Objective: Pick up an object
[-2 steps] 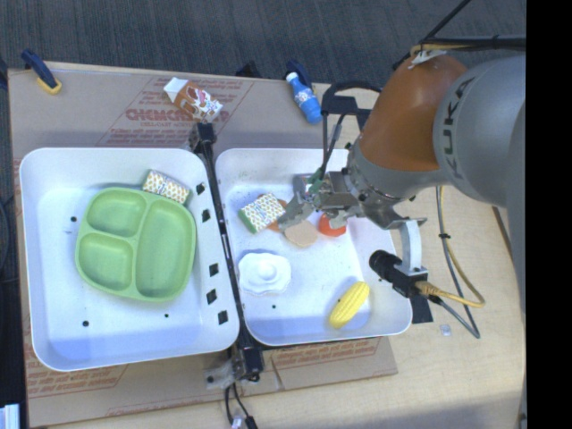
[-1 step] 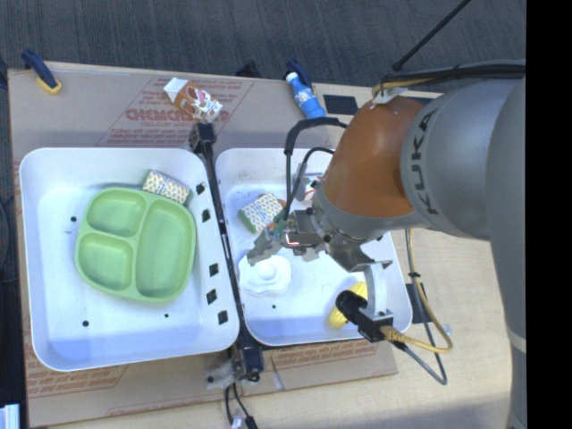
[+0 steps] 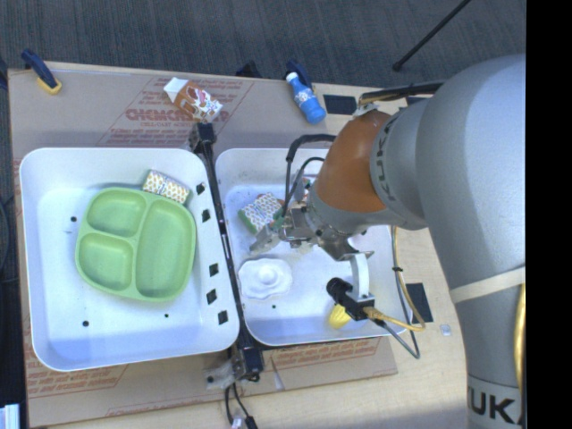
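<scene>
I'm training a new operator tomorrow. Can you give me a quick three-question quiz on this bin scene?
1. True or false: the green divided tray lies in the left bin.
2. Which thing lies nearest the gripper? A) the green divided tray B) the green-and-white patterned packet C) a red mug
3. Fill in: the white round object lies in the ____ bin.

Key: 1 true; 2 B; 3 right.

I think this is a robot lab: a big grey arm, two white bins on cardboard, wires, grey carpet.
</scene>
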`<state>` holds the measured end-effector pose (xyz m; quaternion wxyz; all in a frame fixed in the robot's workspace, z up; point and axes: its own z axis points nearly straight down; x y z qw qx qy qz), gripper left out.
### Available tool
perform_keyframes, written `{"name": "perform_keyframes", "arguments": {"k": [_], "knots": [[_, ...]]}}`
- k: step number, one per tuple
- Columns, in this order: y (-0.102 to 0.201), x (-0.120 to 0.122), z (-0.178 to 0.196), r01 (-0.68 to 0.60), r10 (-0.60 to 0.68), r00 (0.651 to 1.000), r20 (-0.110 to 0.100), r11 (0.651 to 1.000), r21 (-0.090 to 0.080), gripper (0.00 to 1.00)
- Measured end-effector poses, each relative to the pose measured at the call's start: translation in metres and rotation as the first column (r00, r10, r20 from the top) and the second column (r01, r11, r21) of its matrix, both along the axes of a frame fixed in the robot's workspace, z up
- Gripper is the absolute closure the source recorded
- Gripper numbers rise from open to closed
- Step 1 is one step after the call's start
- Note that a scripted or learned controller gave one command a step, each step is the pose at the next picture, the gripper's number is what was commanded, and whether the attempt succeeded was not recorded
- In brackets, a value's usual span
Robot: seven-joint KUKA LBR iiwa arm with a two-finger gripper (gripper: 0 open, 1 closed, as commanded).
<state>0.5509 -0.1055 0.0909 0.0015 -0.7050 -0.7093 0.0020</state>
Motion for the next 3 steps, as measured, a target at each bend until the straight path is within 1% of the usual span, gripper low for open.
{"name": "perform_keyframes", "arguments": {"k": [1,2,3], "knots": [[0.005,-0.065,0.0,-0.001,0.001,1.0,-0.001,1.0,0.002,0.0],[0.005,-0.064,0.01,-0.006,0.006,1.0,-0.001,1.0,0.002,1.0],[0.06,-0.073,0.179,-0.001,0.001,1.0,0.006,1.0,0.001,1.0]]}}
